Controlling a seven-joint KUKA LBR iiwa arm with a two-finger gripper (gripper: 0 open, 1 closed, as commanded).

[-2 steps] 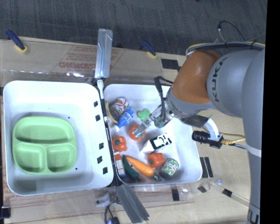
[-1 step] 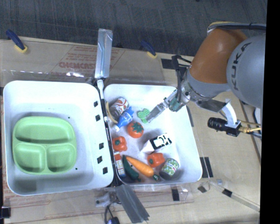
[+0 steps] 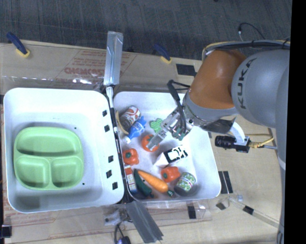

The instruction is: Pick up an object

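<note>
Fingers (image 3: 160,136) were angled down-left into the right bin (image 3: 208,146); couldn't tell if they were spread or pressed together, since the tips blurred into the item below. Camera view: gripper (image 3: 155,140) sat low over the middle of the right bin, its tip at or touching an orange-red object (image 3: 149,144), with no clear grip visible. The grey arm (image 3: 259,82) with its orange band (image 3: 217,78) came in from the right, over the bin's far right corner. Just beyond the gripper lay a small green piece (image 3: 156,125), and left of that a blue item (image 3: 138,127) beside a white and red ball (image 3: 131,115) near the bin's left wall. A red-orange tomato-like item (image 3: 130,155) lay by the left wall, nearer the front. A black and white block (image 3: 175,155) lay just right of the orange-red object, apart from it. Along the front of the bin were a carrot (image 3: 153,181), a red pepper-like item (image 3: 170,173) touching it, and a green and white round item (image 3: 186,181) just right of that. The left bin (image 3: 23,102) held a green divided tray (image 3: 47,158), lying flat. Both bins sat side by side on the surface (image 3: 250,197).
</note>
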